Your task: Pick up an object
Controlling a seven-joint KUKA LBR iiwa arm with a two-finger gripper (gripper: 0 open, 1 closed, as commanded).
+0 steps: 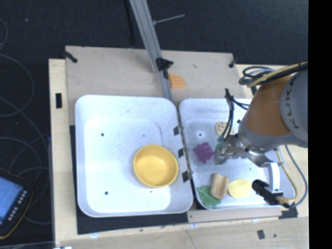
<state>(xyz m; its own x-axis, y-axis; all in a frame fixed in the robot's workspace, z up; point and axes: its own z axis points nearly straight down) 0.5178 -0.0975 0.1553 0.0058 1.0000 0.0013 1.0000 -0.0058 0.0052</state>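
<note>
**Arm low in right bin, beside purple block**

The arm (275,113) reached in from the right, with its jaws (222,153) down inside the right bin (199,113), just right of a small purple block (203,151) lying mid-bin. Could not tell whether the jaws were released or clenched; dark fingers blurred against wrist hardware, and nothing was visibly between them. Block looked near or touching the fingertips, not lifted.

Other items in the right bin: a tan cylinder (218,185) at the near edge, a yellow lump (239,188) just right of it, a green piece (205,195) partly under the cylinder, and a pale dotted disc (221,125) at the far side beside the arm. The left bin (104,113) held a yellow bowl (155,165) near its right wall. An orange waffle-like piece (176,81) sat on the worktop (114,69) behind the bins.

Handling judgement: the purple block was the likely target. It looked small, light, probably soft foam or rubber, matte, not fragile, low slip risk. Best hold would be across its two opposite flat sides, centred, fingers straddling from above. Risk: nudging it sideways rather than enclosing it, since it was light and free on a smooth bin floor.
</note>
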